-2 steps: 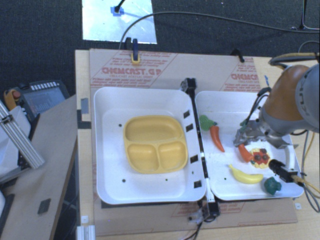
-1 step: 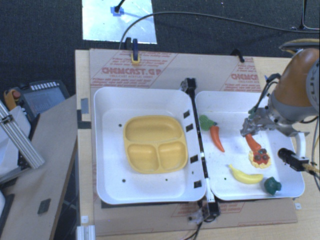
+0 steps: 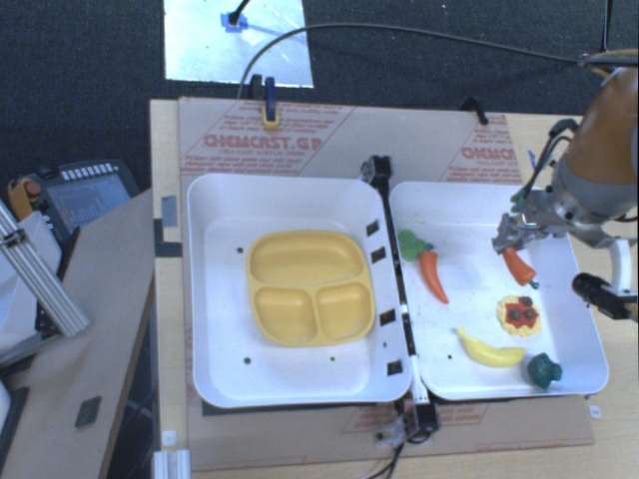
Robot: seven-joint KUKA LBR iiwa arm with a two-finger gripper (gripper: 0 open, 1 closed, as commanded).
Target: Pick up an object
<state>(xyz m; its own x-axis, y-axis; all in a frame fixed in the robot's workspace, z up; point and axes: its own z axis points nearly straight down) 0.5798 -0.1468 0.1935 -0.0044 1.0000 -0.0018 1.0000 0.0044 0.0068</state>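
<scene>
Nearest the camera, in the right bin (image 3: pixel 589 372), lie a green piece (image 3: pixel 543 369), a banana (image 3: pixel 489 350) and a pizza slice (image 3: pixel 519 313); a carrot (image 3: pixel 431 270) lies toward the divider. Farther back, the gripper (image 3: pixel 516 239) sits right above a small red pepper (image 3: pixel 518 266), which slants away down-right from its tips, touching or nearly so. Whether it grips the pepper cannot be told. Left bin (image 3: pixel 215 267) holds a yellow tray (image 3: pixel 305 285).
</scene>
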